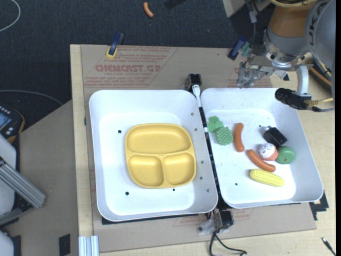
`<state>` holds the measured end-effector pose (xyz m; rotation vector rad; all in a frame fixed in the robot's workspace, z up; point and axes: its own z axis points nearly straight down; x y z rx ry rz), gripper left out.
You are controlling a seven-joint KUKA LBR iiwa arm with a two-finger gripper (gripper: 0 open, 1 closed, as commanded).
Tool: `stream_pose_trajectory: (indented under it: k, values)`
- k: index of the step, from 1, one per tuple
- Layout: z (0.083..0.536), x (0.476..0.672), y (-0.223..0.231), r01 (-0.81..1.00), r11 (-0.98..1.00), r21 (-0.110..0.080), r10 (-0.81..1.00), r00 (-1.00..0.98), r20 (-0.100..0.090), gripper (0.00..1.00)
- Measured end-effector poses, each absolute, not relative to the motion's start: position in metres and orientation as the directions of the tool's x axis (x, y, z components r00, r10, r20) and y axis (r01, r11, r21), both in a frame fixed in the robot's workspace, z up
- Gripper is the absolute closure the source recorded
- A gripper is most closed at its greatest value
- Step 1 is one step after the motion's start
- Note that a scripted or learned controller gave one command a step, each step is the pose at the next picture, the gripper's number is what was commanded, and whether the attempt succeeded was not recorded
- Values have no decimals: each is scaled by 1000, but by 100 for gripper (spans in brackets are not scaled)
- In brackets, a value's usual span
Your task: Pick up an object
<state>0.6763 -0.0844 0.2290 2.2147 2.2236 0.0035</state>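
objects: corn, two sausages, green pieces, black block in right bin, below the claw | claw: above bin's far rim, holds nothing, finger state unclear | left bin: yellow tray, well left of claw

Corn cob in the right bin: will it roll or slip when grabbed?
The corn cob looks rounded and tapered, so a nudge would probably roll it. Its bumpy surface may help grip. It lies close beside a sausage, so closing on it could jostle that too.
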Motion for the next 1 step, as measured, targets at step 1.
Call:
stream_pose_trajectory:
  k: [1]
  values:
    - [216,664,-93,1000,-1,-3,1000,1,0,100]
